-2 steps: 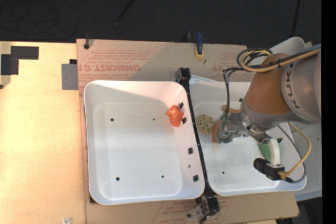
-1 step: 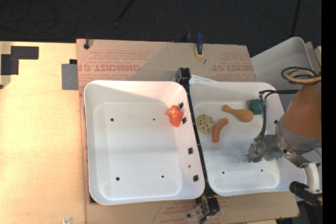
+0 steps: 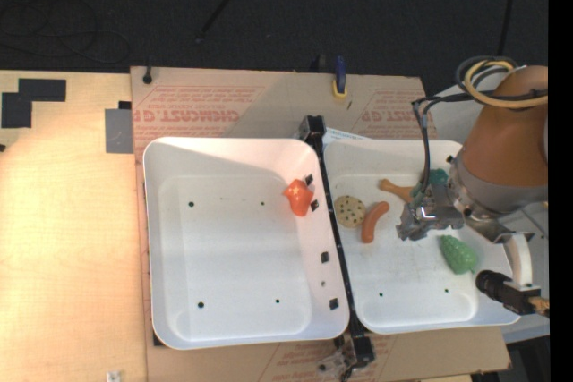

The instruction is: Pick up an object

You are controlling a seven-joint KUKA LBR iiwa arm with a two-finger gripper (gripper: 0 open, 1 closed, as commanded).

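The gripper (image 3: 417,226) hangs low over the right bin (image 3: 394,318), its metal fingers pointing down and toward the left of the view. They are small and dark against the white floor, and I cannot tell whether they are parted or pressed together; nothing can be made out between them.

Just to the left of the gripper lies an orange sausage-shaped piece (image 3: 373,221), smooth and rounded, tilted so its upper end leans right. Beside that, nearer the divider, sits a flat round tan disc (image 3: 348,210) dotted with dark specks, like a cookie. Above the gripper a thin tan curved piece (image 3: 394,188) rests on the bin floor, partly hidden by the wrist. To the lower right of the gripper lies a green lumpy object (image 3: 458,254) with a bumpy surface, near the bin's right side. That makes four loose things in the right bin.

The left bin (image 3: 179,300) is a shallow white plastic tray with rounded corners and small dark holes in its floor. One glossy orange-red object (image 3: 298,197), roughly pepper-shaped, rests against its right wall near the upper corner.

Both bins sit side by side on brown printed cardboard (image 3: 224,107), joined by a dark strip with clips down the middle.

The arm (image 3: 506,139) comes in from the right, its broad orange band bulky above the grey wrist, bent downward toward the bin. Cables loop over its top.
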